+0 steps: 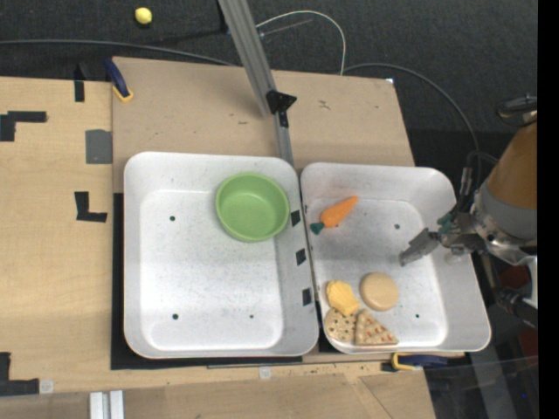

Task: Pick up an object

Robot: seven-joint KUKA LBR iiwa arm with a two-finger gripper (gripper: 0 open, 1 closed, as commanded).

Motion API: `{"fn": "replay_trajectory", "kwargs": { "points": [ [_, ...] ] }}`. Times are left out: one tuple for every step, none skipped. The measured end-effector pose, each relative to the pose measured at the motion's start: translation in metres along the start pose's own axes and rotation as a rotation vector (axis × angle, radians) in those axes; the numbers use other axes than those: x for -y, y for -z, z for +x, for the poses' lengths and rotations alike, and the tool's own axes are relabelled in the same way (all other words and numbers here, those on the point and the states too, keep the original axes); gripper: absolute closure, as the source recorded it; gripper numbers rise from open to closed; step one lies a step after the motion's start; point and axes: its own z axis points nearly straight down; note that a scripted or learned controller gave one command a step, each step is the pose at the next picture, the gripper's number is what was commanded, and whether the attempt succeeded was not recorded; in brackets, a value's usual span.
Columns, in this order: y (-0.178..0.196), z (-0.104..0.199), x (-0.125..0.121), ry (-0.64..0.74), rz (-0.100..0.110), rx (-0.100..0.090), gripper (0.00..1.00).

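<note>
1. While my arm reaches in from the right, my gripper [410, 256] hangs over the right side of the right bin [437, 182], above its bare floor.
2. Whether my gripper is spread or pressed together I cannot tell; it shows as one dark slanted shape, and I see nothing between its tips.
3. The toy carrot [337, 213] lies in the upper left part of the same bin, orange with a green end, tilted, well apart from my gripper.
4. A round tan piece [379, 291] sits lower in that bin, below and to the left of my gripper, near it but not touching.
5. Just beside the tan piece, at its left, lies a yellow piece [342, 298]; under them, against the bin's front wall, a round cracker [340, 326] and a pizza-like wedge [374, 331] lie touching each other.
6. The left bin [157, 321] holds a green bowl [252, 206], upright, in its upper right corner.
</note>
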Motion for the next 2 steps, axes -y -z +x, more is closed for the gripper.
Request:
{"fn": "replay_trajectory", "kwargs": {
  "points": [
    [0.000, 0.000, 0.000, 0.000, 0.000, 0.000, 0.00],
    [-0.052, -0.007, -0.005, -0.001, 0.005, 0.000, 0.00]
  ]
}}
